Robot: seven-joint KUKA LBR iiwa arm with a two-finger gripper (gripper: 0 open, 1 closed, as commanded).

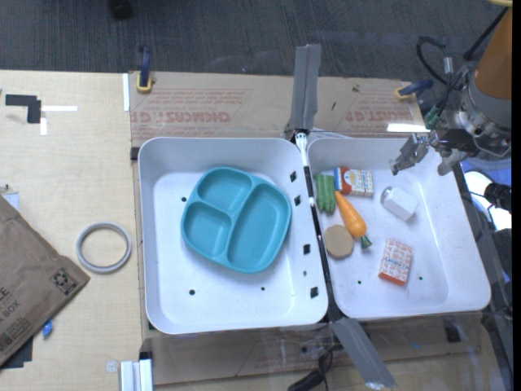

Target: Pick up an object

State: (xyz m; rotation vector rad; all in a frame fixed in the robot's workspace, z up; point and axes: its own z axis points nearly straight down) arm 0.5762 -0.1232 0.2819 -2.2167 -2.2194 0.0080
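The small printed box (396, 261) lies nearest the camera, flat on the floor of the right bin (456, 298), with the tan disc (339, 241) and the carrot (351, 214) just beside it toward the middle wall. Behind those sit a green vegetable (326, 192), a small carton (355, 181) and a white block (399, 203), all loose and none lifted, so the pick has not yet been made. The hand (428, 155) hangs over the bin's back right corner, its two fingers spread apart and holding nothing; the white block is the closest thing beneath it. What remains, it seems, is to choose a thing, descend, close and lift. The block has bare floor around it on the right and front, which should leave room for the fingers, while the carrot, disc and vegetable crowd the dividing wall. The left bin (163, 300) holds a blue divided plate (236, 218), and a tape ring (103, 246) rests on the desk (57, 161) well apart.
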